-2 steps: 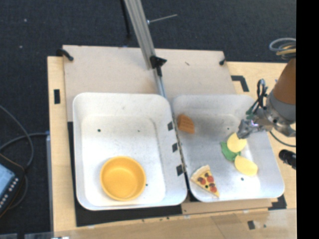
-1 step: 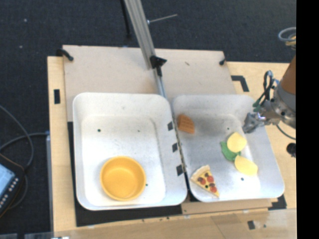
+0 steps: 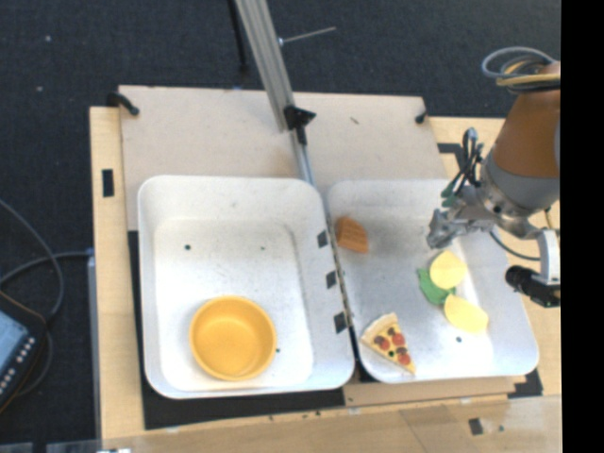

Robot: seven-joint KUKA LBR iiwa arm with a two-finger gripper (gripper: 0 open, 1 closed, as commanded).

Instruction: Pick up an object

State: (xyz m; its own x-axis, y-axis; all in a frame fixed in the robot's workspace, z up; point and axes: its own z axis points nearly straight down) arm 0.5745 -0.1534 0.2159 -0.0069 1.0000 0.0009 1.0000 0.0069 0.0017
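Nearest the lens, low in the left bin (image 3: pixel 160 206), sits a yellow bowl (image 3: pixel 233 337) — upright, mouth up, close to the bin's front wall and slightly right of centre. Right bin (image 3: pixel 377 201) lies just beside it, the two rims touching along the middle. Contents of right bin: a toy pizza slice (image 3: pixel 389 340) at the front left corner, crust toward the back, tip pointing to the front right; a small orange-brown bread-like piece (image 3: pixel 352 235) near the left wall, farther back; on the right half, a yellow round piece (image 3: pixel 447 271) resting on the edge of a green piece (image 3: pixel 433 290), and another yellow rounded piece (image 3: pixel 466 314) just in front of them, touching or nearly so. End effector (image 3: pixel 445 231) hangs over the right bin's back right area, directly behind the upper yellow piece and near it; nothing is seen between its tips, and whether they are spread or pressed together cannot be told — too small and dark. Arm's orange band (image 3: pixel 528 135) stands above the grey wrist at the right edge. A slanted aluminium rail (image 3: pixel 267 50) crosses the back, ending at a black clamp above the seam between bins. Light wooden worktop (image 3: pixel 208 130) carries everything.
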